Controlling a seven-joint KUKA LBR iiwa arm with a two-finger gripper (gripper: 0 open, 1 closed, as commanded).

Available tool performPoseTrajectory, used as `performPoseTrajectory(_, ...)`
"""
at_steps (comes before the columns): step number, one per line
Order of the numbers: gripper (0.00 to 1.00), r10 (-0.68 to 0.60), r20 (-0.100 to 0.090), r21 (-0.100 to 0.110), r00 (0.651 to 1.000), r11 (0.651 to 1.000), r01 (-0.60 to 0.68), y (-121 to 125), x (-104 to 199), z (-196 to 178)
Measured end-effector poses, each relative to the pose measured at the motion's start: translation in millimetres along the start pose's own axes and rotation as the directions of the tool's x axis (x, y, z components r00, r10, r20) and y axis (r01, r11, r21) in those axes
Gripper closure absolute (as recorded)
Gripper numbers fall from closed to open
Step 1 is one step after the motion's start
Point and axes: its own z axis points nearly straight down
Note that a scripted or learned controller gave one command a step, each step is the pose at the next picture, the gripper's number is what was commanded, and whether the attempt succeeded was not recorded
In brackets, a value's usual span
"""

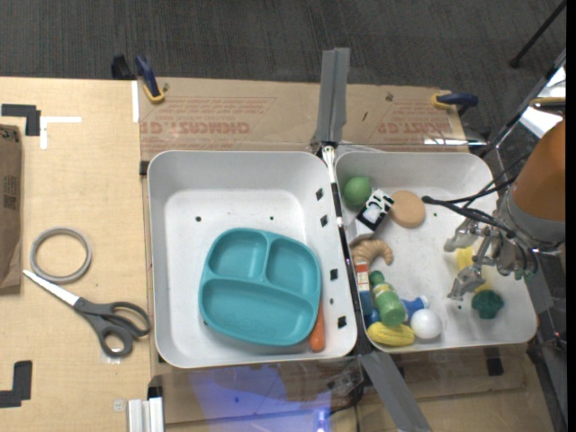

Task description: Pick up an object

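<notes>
1. A dark green lump (pixel 488 304) lies at about four o'clock in the right bin (pixel 423 162), with a yellow piece (pixel 465 259) just beside it.
2. The gripper (pixel 474 261) hangs over both; whether its jaws are spread or pressed together, I cannot tell.
3. Risk: the two lie so near that the jaws may nudge one aside or catch neither.
4. The cardboard (pixel 225 115) on the counter at twelve o'clock bears red print, reversed and unreadable.
</notes>
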Motion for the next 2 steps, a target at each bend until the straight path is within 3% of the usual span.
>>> performPoseTrajectory(1, 0.0, -0.034, -0.001, 0.0, 0.999, 0.999, 0.034, -13.1, -9.8, 9.4)
performPoseTrajectory(2, 1.0, -0.038, 0.003, 0.002, 0.999, 0.999, 0.038, -11.9, -11.5, -0.8)
